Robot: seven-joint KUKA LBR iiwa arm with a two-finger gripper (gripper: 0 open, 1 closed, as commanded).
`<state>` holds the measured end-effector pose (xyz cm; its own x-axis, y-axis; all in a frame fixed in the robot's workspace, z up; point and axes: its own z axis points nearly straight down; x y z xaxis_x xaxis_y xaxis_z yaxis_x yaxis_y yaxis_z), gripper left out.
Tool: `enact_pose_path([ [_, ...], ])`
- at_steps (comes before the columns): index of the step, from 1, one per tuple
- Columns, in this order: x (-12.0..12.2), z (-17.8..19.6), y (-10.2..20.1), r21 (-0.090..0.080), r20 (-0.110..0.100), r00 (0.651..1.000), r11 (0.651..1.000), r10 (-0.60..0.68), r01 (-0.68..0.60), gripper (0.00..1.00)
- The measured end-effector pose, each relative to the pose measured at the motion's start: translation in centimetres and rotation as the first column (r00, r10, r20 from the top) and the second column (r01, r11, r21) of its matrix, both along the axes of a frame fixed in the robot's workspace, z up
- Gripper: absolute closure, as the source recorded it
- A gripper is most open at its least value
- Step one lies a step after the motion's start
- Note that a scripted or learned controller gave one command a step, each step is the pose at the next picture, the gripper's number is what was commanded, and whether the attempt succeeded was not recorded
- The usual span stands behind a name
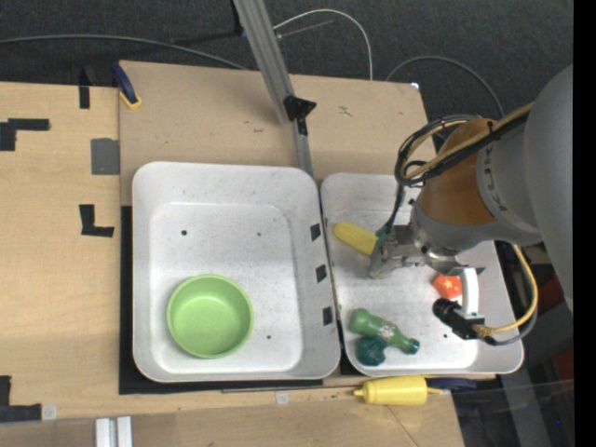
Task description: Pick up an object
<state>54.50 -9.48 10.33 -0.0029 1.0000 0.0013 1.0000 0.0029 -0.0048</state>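
**Inspector:** Where the arm [484, 189] reaches in from the right, its gripper [384, 254] sits low inside the right bin [358, 194], in that bin's upper-left part. State of the jaws?

**Assistant:** Cannot tell. The fingers are dark and small from this angle, and the wrist overhangs them. Nothing is visibly between them.

**Inspector:** Nearest object?

**Assistant:** A yellow piece [355, 237], lying tilted on the bin floor just left of the gripper. Whether they touch cannot be made out.

**Inspector:** Other contents of that bin?

**Assistant:** A green bottle-shaped toy [382, 328] lies on its side near the front edge, with a darker teal item [372, 349] touching it below. An orange object [448, 285] shows under the arm at the right side.

**Inspector:** And the left bin [186, 189]?

**Assistant:** One green bowl [210, 315], upright, in the front-left corner.

**Inspector:** Anything on the bench outside the bins?

**Assistant:** A yellow bottle [396, 391] lies on its side just in front of the right bin's rim.
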Motion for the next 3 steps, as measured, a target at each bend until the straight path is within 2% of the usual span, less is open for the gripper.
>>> enact_pose_path([
  [2, 1.3, 10.9, 1.1, -0.002, 0.009, 1.0, 1.0, 0.0, 0.0, 1.0],
  [3, 1.4, 12.9, 1.2, -0.001, 0.005, 1.0, 1.0, -0.002, 0.002, 1.0],
])
